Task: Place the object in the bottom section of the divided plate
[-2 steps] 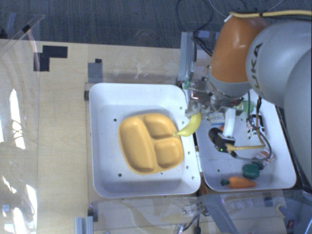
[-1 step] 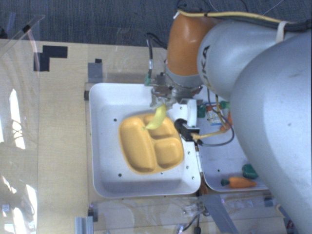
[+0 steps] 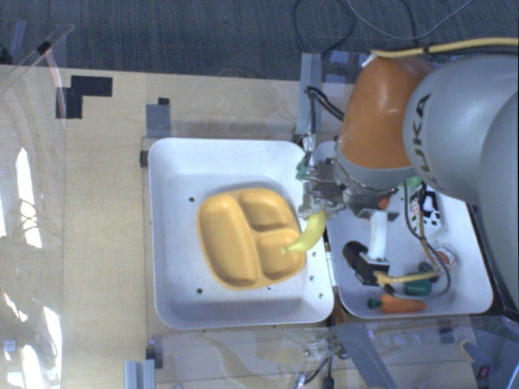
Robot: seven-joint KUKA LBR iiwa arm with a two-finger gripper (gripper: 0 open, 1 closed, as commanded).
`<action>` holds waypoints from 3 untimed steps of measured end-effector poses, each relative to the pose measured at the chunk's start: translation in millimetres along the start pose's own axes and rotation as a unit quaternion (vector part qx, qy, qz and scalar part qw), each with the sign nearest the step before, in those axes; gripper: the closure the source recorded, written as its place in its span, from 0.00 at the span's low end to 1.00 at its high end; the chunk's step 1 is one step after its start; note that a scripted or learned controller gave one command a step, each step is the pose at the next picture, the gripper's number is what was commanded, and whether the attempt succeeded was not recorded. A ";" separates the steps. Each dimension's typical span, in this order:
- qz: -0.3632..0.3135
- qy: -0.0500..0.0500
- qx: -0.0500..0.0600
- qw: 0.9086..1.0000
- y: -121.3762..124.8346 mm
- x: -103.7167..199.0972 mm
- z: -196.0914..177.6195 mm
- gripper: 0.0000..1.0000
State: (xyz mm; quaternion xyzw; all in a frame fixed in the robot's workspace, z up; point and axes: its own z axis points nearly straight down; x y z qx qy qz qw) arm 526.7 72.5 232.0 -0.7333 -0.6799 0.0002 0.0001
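arm (image 3: 470,128): grey shell | orange band | black "KUKA" lettering

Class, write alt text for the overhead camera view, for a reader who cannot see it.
A grey and orange robot arm holds a yellow banana in its gripper over the right edge of a yellow divided plate lying in the left white bin. The right white bin holds several small objects, including a carrot.

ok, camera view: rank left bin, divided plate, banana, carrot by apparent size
1. left bin
2. divided plate, sitting inside that bin
3. banana, hanging at the plate's right edge below the gripper; it is raised nearer the camera, so it may look bigger than it is
4. carrot in the right bin, partly covered by other items
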 end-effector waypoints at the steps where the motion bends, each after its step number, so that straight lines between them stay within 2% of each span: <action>1: 0.150 -0.001 0.001 0.989 39.3 55.6 14.6 1.00; 2: 0.114 0.000 0.000 0.993 32.6 -23.0 -1.8 1.00; 3: 0.137 0.000 0.001 0.991 71.3 35.1 45.1 1.00</action>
